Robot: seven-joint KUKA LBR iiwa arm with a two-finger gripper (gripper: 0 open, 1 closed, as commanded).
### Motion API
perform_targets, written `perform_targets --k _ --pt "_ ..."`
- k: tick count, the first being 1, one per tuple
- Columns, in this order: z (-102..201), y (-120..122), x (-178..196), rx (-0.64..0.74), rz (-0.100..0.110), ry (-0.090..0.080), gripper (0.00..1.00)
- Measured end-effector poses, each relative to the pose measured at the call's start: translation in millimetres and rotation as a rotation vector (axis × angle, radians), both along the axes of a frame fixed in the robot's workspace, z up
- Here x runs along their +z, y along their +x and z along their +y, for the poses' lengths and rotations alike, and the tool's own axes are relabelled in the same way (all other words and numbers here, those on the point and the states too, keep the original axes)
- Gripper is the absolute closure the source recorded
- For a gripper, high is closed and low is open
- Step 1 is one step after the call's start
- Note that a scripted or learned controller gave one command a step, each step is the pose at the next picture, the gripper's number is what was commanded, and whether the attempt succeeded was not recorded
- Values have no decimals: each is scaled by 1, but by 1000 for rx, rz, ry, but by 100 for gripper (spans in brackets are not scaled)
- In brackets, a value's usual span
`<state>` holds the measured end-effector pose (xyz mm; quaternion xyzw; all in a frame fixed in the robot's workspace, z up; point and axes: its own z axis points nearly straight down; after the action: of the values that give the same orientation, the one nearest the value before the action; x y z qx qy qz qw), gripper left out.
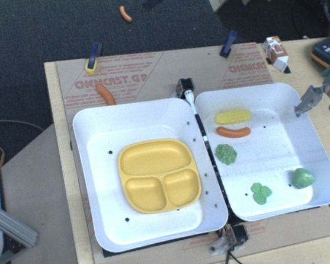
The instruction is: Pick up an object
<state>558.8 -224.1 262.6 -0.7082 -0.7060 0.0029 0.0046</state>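
Observation:
The right white bin [309, 140] holds a yellow corn cob [233, 116], an orange-red sausage [233, 131], a green broccoli head [225, 154], a small green leafy piece [261, 192] and a round green fruit [302, 178]. My gripper [321, 102] hovers at the bin's far right rim, well right of the corn. Its two grey fingers stand apart with nothing between them. In the left white bin [97, 166] lies a yellow three-compartment plate [158, 174].
A loose sausage [105, 94] lies on the cardboard behind the left bin, and another one [125, 13] on the dark floor. Blue clamps [92, 57] [229, 43] grip the board's back edge. A small carton [276, 52] stands at the back right.

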Motion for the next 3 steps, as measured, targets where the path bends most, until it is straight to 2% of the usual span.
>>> perform_targets --k 1,2,3 --pt "0 2 6 3 -11 -3 0" --pt "11 2 -49 4 -4 1 0" --pt "10 10 -96 4 -6 0 0"
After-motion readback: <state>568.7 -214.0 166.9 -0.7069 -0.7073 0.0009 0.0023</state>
